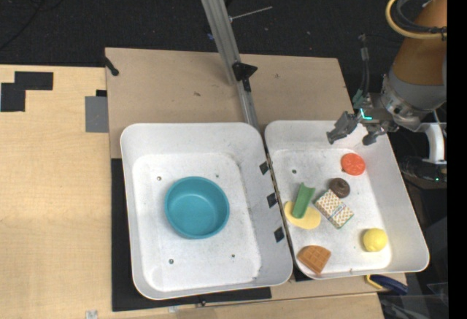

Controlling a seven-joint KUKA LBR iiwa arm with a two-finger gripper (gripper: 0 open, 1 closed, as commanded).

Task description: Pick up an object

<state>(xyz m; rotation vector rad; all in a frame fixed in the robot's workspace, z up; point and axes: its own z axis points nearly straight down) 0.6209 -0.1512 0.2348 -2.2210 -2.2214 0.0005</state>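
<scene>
Two white bins sit side by side on the bench. Left bin has a blue bowl in it, close to the middle, standing the right way up. Right bin holds all the small toys. A red round thing lies near the right edge of this bin, toward the far end. Just below it is a small brown donut. Beside the donut, a box with a checked pattern lies tilted, and it looks like it touches the donut. To the left of the box, a green stick-shaped thing leans across a flat yellow piece. Near the front edge of the bin lies a brown waffle-like piece. A yellow lemon sits near the front right corner, apart from the others. The gripper hangs over the far right corner of the right bin, above the red round thing and not touching it. Its two dark fingers are spread apart, and nothing is between them. The grey arm with its orange band comes in from the right side. A long metal bar lies on the bench behind the bins, pointing at the gap between them.
</scene>
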